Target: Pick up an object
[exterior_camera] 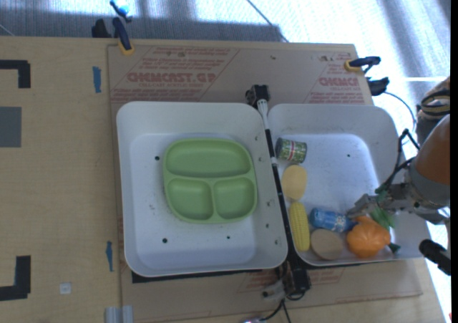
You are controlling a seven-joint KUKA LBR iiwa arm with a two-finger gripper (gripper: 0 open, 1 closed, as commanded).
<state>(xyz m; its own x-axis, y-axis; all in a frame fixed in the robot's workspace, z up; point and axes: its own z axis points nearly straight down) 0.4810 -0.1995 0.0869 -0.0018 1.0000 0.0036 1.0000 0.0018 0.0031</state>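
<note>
Because pick targets cluster at near edge of right bin (358, 144), arm (434, 164) reaches in low from right. Left bin (136, 171) holds green tray (209, 178). Tool (366, 207) above orange (368, 240); finger state: cannot tell. Corn (299, 225), can (291, 150) nearby.

Left white bin (136, 171): holds a light green three-compartment plastic plate (209, 179).
Bench top: brown printed cardboard sheet (215, 71), orange clamps (123, 35) at its rear edge.
</note>
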